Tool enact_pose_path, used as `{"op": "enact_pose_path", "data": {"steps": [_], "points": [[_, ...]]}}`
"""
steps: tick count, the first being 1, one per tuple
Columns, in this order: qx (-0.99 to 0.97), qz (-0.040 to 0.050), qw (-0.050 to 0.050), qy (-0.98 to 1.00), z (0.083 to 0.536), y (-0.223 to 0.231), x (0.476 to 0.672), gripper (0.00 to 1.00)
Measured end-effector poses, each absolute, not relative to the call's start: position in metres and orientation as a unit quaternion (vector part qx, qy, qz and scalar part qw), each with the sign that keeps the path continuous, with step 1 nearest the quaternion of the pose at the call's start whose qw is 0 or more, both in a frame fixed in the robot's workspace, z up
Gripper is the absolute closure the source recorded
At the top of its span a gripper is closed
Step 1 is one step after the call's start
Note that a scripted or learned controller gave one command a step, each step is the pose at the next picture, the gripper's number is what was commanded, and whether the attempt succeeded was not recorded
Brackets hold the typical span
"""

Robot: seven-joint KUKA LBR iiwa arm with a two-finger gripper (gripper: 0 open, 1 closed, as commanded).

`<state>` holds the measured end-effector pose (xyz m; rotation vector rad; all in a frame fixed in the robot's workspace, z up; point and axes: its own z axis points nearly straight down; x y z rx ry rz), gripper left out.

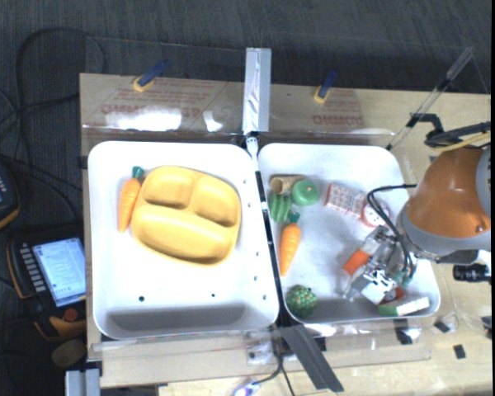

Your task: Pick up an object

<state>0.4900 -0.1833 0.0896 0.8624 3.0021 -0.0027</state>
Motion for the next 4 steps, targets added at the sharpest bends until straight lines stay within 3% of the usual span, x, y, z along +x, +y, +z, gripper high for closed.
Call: {"op": "enact_pose_path", "data": {"steps": [1, 3, 4], "points": [[0.328, 0.0002, 0.008, 0.945, 0.089, -0.118, 0.511, 0.0], [0.453, 0.0023, 0.008, 0.891, 0.089, -0.102, 0.506, 0.0], [0.453, 0.0018, 0.006, 0.891, 0.096, -0.102, 0.507, 1.0]]}}
